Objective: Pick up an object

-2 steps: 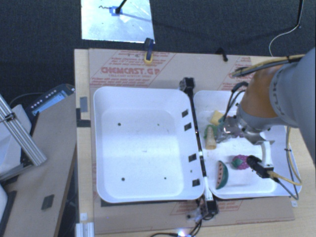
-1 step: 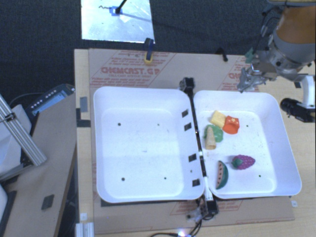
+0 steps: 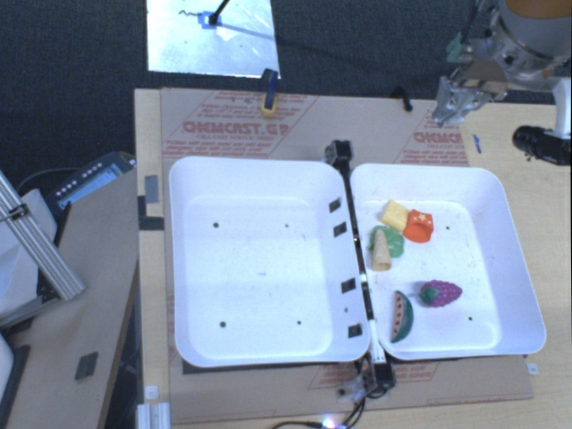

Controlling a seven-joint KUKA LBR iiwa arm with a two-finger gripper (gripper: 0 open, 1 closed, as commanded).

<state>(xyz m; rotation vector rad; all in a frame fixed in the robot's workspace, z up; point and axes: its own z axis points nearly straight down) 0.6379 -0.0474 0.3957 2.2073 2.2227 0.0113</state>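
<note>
The right bin [image 3: 500,239] holds several toy foods: a yellow wedge [image 3: 394,214], an orange-red piece [image 3: 418,226], a green and tan cone-like piece [image 3: 384,246], a purple grape bunch [image 3: 440,292] and a watermelon slice [image 3: 401,316]. My gripper [image 3: 450,112] hangs high above the bench, beyond the right bin's far edge, with nothing visible between its fingers. It is well apart from all the toys.
The left bin [image 3: 259,257] lies beside the right one, joined by a black clipped divider [image 3: 353,248]. A shiny metal sheet [image 3: 212,23] lies at the back. A yellow and blue clamp [image 3: 268,95] sits on the bench's far edge.
</note>
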